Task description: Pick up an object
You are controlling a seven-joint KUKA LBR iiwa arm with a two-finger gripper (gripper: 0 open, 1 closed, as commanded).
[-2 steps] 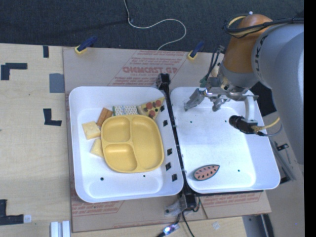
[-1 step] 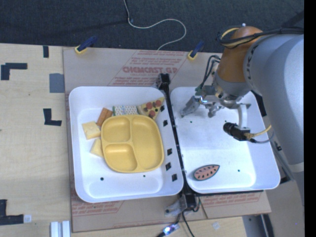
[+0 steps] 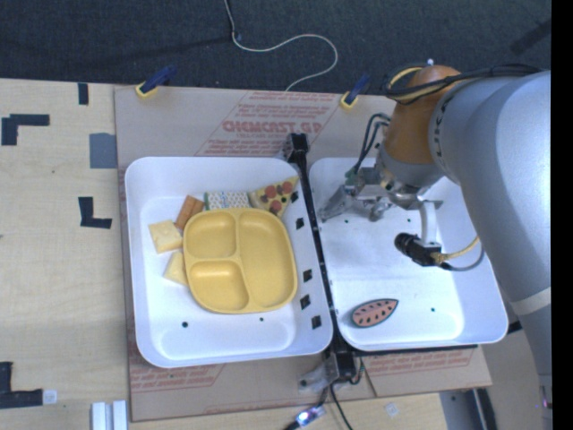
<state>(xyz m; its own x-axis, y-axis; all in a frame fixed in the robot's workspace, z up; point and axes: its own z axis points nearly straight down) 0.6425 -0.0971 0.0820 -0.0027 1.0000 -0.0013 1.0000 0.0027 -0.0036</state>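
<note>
My gripper (image 3: 356, 211) hangs over the upper left part of the right bin (image 3: 448, 325), close to the divider between the bins. Its fingers (image 3: 332, 207) are spread open with only bare white bin floor between them. A reddish-brown oval piece with dark spots (image 3: 373, 313) lies flat near the front of the right bin, well below the gripper and apart from it. In the left bin (image 3: 152, 330) sits a yellow divided plate (image 3: 240, 259).
Small toy food pieces lie around the plate: a pale cracker (image 3: 165, 236), an orange-brown strip (image 3: 188, 211), a pizza-like slice (image 3: 276, 194). The grey arm (image 3: 501, 168) covers the right bin's right side. A black cable plug (image 3: 414, 247) hangs below the wrist.
</note>
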